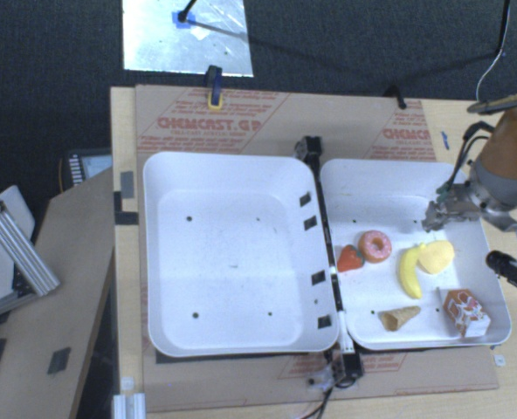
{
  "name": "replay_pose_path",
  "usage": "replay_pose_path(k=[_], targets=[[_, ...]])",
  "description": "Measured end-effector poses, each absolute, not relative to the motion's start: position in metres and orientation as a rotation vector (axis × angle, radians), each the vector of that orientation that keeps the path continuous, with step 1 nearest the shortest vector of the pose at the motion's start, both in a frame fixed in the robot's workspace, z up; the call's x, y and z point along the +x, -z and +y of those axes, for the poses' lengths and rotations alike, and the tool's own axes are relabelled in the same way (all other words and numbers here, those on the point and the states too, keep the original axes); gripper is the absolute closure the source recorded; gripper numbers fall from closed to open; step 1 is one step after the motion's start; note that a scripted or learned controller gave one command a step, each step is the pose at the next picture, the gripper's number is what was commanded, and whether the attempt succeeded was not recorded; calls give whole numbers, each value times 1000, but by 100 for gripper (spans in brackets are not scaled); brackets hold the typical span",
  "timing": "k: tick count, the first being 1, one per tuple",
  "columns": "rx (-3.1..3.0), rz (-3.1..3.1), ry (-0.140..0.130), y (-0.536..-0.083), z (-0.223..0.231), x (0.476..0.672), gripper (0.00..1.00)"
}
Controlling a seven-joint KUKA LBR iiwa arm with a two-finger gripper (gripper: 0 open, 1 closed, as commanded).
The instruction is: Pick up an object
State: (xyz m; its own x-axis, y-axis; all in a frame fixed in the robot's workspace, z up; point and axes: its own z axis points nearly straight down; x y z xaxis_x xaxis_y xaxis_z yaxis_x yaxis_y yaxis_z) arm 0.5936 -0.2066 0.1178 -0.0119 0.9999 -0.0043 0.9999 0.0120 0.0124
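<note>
Approach step, I'd say: the grey metal gripper (435, 214), jaws' state I cannot tell, hovers at twelve o'clock of the pale yellow lemon-shaped toy (437, 256) in the right white bin (389, 180); next it must descend.

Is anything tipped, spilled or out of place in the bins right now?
Nothing stands out. The donut, strawberry, banana, lemon, cone and small box all lie loose inside the right bin; none looks spilled.

Tool (433, 216) above right bin (363, 177), near banana (409, 273); grip state unclear.
</note>
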Motion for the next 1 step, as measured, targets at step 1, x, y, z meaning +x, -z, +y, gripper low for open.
replay_pose_path(k=[1], targets=[[2200, 2227, -8, -117, -207, 593, 0]])
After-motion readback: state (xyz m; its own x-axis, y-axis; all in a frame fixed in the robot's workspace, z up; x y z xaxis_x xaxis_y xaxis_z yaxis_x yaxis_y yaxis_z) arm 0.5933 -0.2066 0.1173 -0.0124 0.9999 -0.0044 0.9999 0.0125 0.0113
